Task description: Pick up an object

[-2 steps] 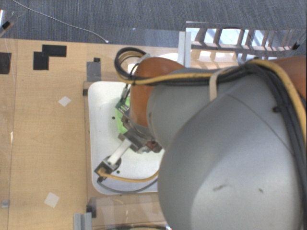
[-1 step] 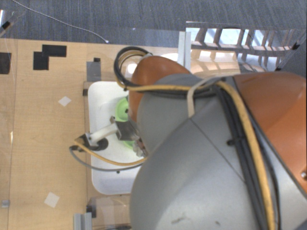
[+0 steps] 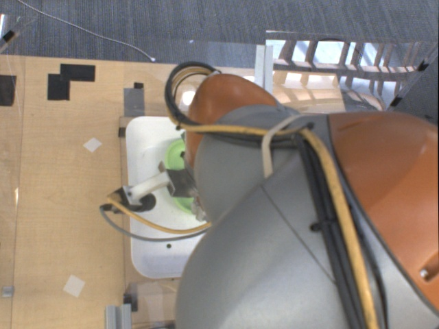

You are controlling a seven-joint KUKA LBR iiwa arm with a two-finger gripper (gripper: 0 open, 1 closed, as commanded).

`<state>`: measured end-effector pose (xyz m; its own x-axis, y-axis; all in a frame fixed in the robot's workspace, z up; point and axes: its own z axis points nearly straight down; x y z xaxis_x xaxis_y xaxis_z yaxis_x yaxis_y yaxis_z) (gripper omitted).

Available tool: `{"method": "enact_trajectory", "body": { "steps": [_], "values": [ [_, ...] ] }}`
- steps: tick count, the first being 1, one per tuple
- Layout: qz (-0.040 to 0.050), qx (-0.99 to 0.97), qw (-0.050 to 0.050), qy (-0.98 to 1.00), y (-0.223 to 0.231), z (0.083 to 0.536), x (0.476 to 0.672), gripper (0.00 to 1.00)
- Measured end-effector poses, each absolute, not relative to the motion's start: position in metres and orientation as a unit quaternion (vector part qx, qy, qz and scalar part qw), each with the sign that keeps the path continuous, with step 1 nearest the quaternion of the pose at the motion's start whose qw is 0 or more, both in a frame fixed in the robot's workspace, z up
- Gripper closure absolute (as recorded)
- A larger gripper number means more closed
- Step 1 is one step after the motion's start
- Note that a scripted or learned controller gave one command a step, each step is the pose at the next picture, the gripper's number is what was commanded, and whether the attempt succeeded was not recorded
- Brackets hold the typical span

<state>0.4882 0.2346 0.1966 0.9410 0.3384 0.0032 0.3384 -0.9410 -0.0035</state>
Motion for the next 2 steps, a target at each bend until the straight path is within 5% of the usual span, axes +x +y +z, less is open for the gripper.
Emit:
{"method": "enact_trajectory", "body": {
  "steps": [1,2],
  "values": [
    [-0.0018,-0.933,0.0,-0.36,0.235,0.251,0.487,1.0],
    [-0.0003,-0.994,0.001,-0.112,0.235,0.22,0.487,1.0]
  ]
}}
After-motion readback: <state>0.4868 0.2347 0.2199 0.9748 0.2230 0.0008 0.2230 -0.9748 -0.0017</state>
